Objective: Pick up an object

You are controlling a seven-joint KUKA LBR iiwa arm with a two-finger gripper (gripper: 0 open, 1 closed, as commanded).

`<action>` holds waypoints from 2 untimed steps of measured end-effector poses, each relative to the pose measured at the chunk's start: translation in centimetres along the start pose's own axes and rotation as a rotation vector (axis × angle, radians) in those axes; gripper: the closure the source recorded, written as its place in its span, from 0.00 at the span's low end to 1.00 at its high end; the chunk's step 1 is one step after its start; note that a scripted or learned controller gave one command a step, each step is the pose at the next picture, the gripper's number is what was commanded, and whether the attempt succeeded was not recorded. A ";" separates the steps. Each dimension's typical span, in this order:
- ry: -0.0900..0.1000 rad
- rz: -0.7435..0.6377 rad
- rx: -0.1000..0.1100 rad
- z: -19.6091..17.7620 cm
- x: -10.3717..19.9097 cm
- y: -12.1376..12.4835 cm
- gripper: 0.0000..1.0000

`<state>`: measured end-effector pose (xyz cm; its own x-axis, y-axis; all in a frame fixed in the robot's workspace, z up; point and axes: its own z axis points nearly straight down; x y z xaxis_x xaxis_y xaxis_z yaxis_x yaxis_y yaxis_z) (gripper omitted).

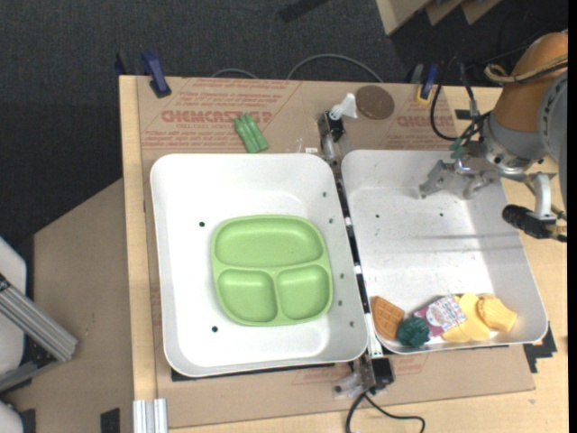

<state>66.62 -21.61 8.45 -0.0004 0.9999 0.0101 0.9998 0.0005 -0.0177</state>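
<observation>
closest to me, along the near edge of the right bin (505, 269), i see a small heap of toy food: a waffle-patterned biscuit (388, 317) at the left, a dark green lumpy piece (415, 332) just beside it, a pink and white wrapped item (444, 313) in the middle, and yellow pieces (482, 318) at the right, all touching or nearly so. a little cable plug (374, 374) lies on the tabletop (270, 102) below the seam between the bins.

in the left bin (171, 242) a green three-compartment tray (270, 269) lies flat near the centre.

further back, the hand (455, 180) hangs over the far part of the right bin, well apart from the heap. its grey fingers (433, 184) look splayed with a gap between them and i see nothing held in them. the grey wrist with its orange band (532, 79) comes in from the right.

beyond the bins, on the cardboard-covered tabletop, i see a green object (251, 133), a brown disc (374, 103), and blue clamps (155, 72) on the far edge.
</observation>
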 end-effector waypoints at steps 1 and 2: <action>0.005 -0.001 -0.003 0.0 -0.2 -0.1 0.00; 0.004 -0.003 -0.002 0.1 -0.1 0.0 0.00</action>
<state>66.58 -21.72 8.39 -0.0034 0.9999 0.0146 0.9999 0.0036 -0.0154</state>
